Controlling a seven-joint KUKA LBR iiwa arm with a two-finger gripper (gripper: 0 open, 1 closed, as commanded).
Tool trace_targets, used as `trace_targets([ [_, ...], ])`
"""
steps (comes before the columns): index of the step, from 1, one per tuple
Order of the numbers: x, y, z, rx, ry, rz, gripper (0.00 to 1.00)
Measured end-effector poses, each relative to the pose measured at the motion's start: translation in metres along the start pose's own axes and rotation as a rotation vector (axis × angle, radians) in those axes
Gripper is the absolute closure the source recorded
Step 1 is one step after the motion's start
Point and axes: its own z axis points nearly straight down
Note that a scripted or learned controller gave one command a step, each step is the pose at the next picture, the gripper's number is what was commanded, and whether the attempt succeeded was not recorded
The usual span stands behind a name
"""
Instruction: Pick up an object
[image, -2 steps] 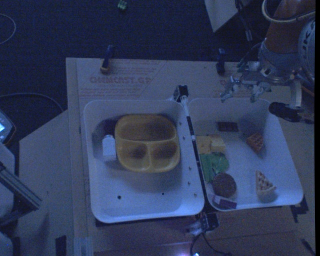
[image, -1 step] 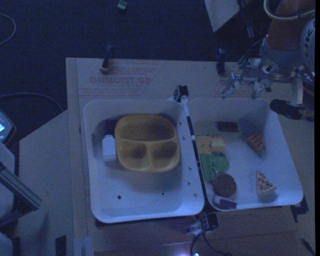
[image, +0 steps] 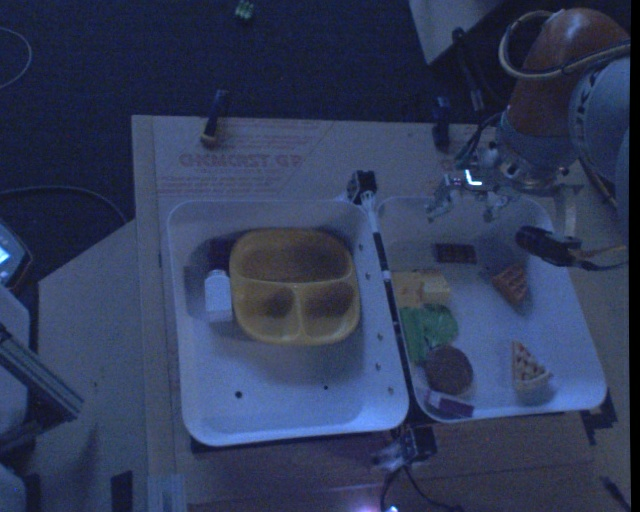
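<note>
The right bin (image: 575, 340) holds several small items: a dark brown bar (image: 455, 253), an orange waffle-like piece (image: 510, 284), a yellow block (image: 421, 289), a green leafy piece (image: 430, 328), a brown round disc (image: 450, 370) and a tan wedge (image: 528, 365). My gripper (image: 466, 198) hangs over the far edge of this bin, just beyond the brown bar, with nothing seen in it. The scene is very dim.
The left bin (image: 290, 400) carries a yellow divided plate (image: 293, 285) with a small white bottle (image: 217, 295) beside its left edge. A black divider strip (image: 385, 280) runs between the bins. A dark cable piece (image: 545, 243) juts over the right bin's far right.
</note>
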Motion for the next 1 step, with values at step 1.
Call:
trace_targets([
  [1, 0.0105, 0.0008, 0.0558, 0.000, 0.000, -0.002, 0.00],
])
